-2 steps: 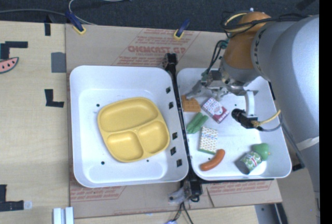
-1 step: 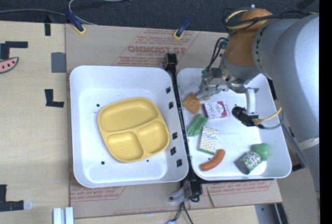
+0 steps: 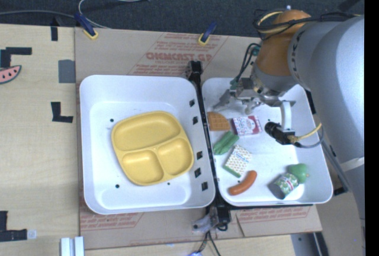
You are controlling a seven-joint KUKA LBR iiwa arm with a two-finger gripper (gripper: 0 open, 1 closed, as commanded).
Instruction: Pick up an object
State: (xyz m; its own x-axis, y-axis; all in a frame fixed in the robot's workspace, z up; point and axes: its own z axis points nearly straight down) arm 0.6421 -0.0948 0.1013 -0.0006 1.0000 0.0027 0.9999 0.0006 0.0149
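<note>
My gripper [image 3: 237, 104] hangs over the back of the right bin [image 3: 317, 148], open, with nothing between its fingers. Just below it lie an orange waffle-like piece [image 3: 217, 122] and a red and white packet [image 3: 246, 125]. Further forward are a green pod [image 3: 225, 143], a white and green checkered packet [image 3: 238, 160], an orange sausage [image 3: 242, 182] and a green can on its side [image 3: 289, 183].
The left bin [image 3: 95, 148] holds a yellow divided plate [image 3: 153, 147]. A black divider [image 3: 200, 130] runs between the two bins. The arm's grey body [image 3: 337, 83] covers the right bin's far right side.
</note>
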